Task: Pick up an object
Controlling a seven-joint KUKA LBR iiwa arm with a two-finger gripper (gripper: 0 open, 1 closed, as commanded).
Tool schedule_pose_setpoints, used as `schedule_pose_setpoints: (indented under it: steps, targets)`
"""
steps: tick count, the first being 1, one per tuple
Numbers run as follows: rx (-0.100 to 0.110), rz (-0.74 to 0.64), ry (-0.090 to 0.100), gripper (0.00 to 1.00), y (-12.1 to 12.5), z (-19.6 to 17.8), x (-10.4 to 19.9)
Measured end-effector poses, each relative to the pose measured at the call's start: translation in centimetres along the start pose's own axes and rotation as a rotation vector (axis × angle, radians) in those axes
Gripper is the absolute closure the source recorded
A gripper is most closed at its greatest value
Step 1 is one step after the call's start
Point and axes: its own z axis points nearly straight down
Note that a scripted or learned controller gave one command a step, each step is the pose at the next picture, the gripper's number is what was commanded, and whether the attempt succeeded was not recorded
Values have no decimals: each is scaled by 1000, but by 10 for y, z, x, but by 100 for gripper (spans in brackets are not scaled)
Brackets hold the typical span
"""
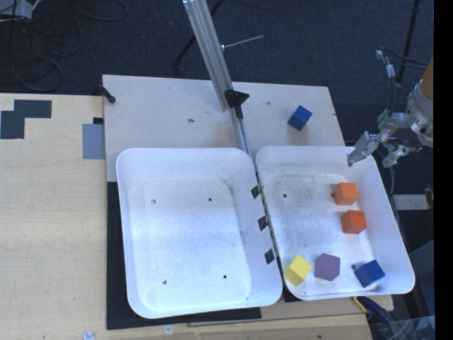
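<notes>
**Ana:** Dark floor with cables surrounds the bench (177, 112), which bears two white bins. Which block suits the pick?

**Ben:** Probably the upper orange cube (345, 193) in the right bin (304, 161), near its far right side. It looks like a small painted block, so it is likely light, stiff and not fragile, though the smooth faces may slip. Two opposite flat sides are the place to grip, squarely, not across corners.

**Ana:** Where does it lie from the gripper (374, 147)?

**Ben:** The gripper hangs at the bin's far right corner, over the rim. The cube sits near it, toward the camera and a little left, apart from it. Nothing shows between the fingers, but whether they are spread or closed cannot be told; the parts are too small.

**Ana:** And around that cube?

**Ben:** A second orange cube (353, 222) lies just beside it, nearer the camera, which could crowd one finger. Along the near wall sit a yellow cube (298, 269), a purple cube (327, 266) and a blue cube (369, 273). Another blue block (299, 117) rests on the bench outside the bins. The left bin (141, 168) holds no blocks. A metal rail (212, 55) slants in above the gap between the bins.
</notes>
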Motion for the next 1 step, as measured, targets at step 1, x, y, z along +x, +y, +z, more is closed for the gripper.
schedule_pose_setpoints:
  steps: [1]
  targets:
    - [8, 7, 3, 0, -41, 126, -13]
